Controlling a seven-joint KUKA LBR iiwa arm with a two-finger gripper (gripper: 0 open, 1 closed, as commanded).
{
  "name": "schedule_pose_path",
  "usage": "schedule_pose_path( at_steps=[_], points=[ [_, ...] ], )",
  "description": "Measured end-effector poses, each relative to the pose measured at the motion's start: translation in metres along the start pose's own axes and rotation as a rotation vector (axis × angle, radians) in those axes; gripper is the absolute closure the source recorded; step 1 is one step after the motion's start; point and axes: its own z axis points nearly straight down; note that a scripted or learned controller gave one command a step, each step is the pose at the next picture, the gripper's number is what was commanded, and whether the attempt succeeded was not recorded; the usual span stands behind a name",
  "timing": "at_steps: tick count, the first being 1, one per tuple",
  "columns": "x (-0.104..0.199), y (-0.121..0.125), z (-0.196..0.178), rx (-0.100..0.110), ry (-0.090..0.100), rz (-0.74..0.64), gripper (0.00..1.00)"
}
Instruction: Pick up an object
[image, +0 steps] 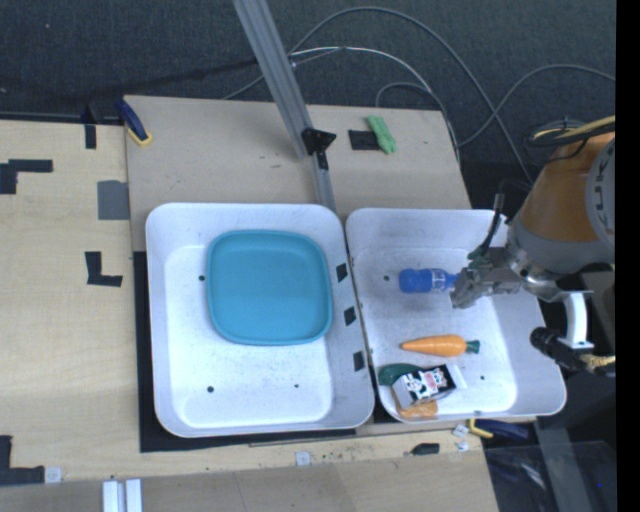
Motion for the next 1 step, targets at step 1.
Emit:
schedule_pose_path(
  at_steps=[1],
  points=[
    [0.0052,-0.0002,-0.0428,0.002,0.001,0.0,1.0]
  ],
)
